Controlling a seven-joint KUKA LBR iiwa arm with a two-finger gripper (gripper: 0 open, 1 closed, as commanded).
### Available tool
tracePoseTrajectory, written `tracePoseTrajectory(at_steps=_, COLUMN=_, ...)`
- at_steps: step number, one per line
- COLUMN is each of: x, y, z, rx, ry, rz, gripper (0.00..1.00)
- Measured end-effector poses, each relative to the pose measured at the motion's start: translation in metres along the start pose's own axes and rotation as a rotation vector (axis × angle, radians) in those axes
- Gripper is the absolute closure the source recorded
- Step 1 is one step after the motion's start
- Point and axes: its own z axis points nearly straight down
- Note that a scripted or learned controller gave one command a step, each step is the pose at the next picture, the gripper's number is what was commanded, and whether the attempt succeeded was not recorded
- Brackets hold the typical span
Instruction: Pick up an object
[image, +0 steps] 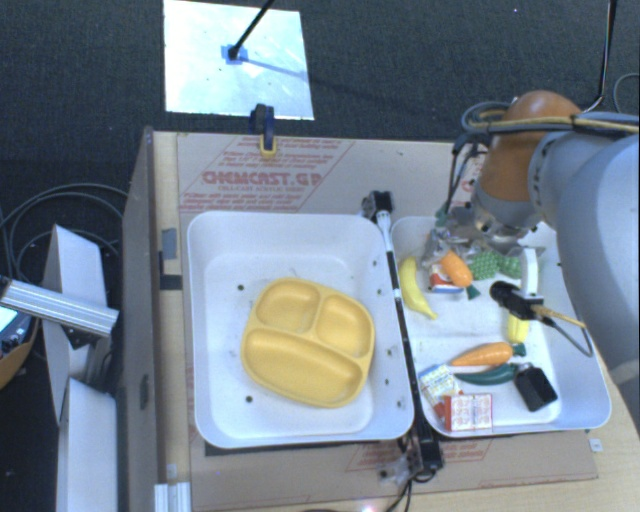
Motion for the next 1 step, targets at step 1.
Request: tracePoseTrajectory(at_steps=1, x=0.0649, y=-0.0663, z=-0.0951, rx=-0.011, ry=0.003, rz=-0.002, gripper=1.00)
